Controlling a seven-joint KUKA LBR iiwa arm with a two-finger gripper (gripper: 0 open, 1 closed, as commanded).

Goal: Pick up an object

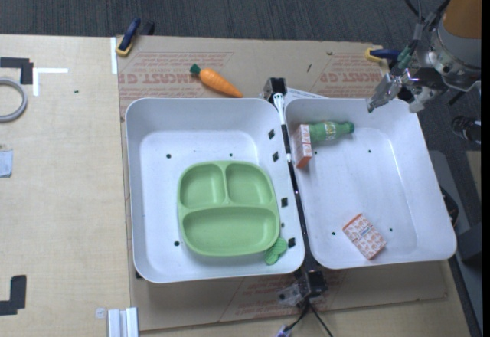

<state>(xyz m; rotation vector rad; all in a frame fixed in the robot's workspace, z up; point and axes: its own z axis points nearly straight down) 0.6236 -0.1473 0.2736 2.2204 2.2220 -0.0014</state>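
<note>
Nothing is sitting between the two-finger gripper's (383, 96) parted fingers as it is hovering over the right white bin's (429, 167) far rim; the green plastic bottle (331, 129) is lying just left, within reach.

The grey arm with its orange band (467, 2) comes in from the far right, wrist angled down and to the left. Its metal two-finger gripper (383, 96) hangs at the far right of the scene, the thin fingers (377, 101) pointing down-left with nothing between them. How wide they stand is unclear.
</note>
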